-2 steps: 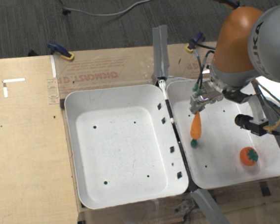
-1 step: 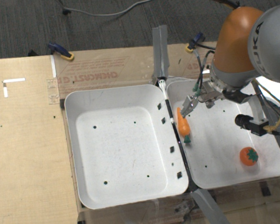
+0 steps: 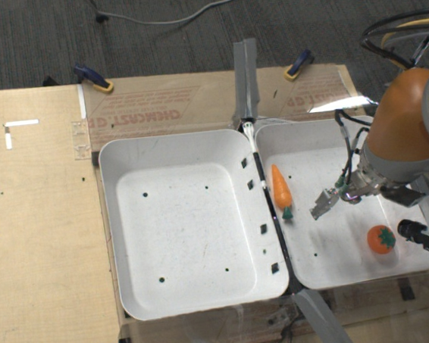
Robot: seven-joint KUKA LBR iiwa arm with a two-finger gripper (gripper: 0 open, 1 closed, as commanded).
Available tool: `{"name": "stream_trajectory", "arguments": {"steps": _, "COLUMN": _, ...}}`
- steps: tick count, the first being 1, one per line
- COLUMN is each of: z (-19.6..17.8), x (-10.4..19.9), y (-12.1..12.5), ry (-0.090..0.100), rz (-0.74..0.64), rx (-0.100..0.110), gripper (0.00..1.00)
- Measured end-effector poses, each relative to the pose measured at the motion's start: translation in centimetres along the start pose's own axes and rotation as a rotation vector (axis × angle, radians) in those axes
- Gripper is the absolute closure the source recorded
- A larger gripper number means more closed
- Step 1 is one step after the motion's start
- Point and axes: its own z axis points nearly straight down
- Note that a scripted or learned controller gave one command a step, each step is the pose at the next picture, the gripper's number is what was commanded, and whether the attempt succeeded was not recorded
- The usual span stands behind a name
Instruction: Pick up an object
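Open floor across the left bin (image 3: pixel 183 231). In the right bin (image 3: pixel 323 262), a carrot (image 3: pixel 280 190) hard against the dividing wall, a tomato (image 3: pixel 381 239) near the front right; clear floor between, under the gripper (image 3: pixel 326 204).

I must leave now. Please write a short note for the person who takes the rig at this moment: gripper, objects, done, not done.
Gripper: over the right bin, holding nothing; whether it is open or shut is unclear from this angle.
Carrot: in the right bin, along its left wall, left of the gripper and apart from it.
Tomato: in the right bin, near the front right.
Done: nothing picked.
Left: grasp one object and lift it.
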Motion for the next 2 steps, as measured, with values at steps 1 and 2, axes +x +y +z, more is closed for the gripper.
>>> {"name": "stream_trajectory", "arguments": {"steps": 1, "z": 4.1, "x": -1.5, "y": 6.7, "ry": 0.000, "rz": 0.127, "rx": -0.001, "gripper": 0.00}}
{"name": "stream_trajectory", "arguments": {"steps": 2, "z": 4.1, "x": -4.1, "y": -5.1, "ry": 0.001, "rz": 0.171, "rx": -0.001, "gripper": 0.00}}
